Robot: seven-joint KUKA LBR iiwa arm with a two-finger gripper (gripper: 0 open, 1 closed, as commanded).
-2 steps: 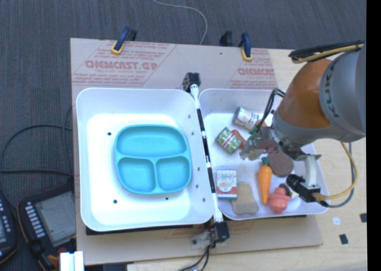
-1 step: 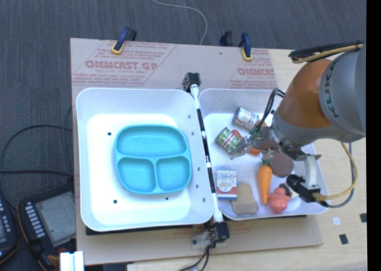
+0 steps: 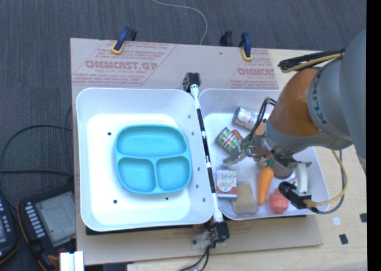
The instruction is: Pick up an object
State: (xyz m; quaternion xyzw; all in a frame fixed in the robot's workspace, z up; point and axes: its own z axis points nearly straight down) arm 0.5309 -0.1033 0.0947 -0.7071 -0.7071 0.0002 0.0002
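My gripper is down in the right bin, near its middle, below the arm's orange band. It sits just under a green-labelled can and above a small red-and-white carton. An orange carrot lies right of the gripper, pointing toward the bin's front. A silver can lies farther back. A tan bread-like block and a red round fruit rest at the front wall. I see nothing lifted off the bin floor.
The left bin holds a blue three-compartment plate. A white object lies by the right bin's right wall, under the arm. Blue and yellow clamps grip the board's back edge.
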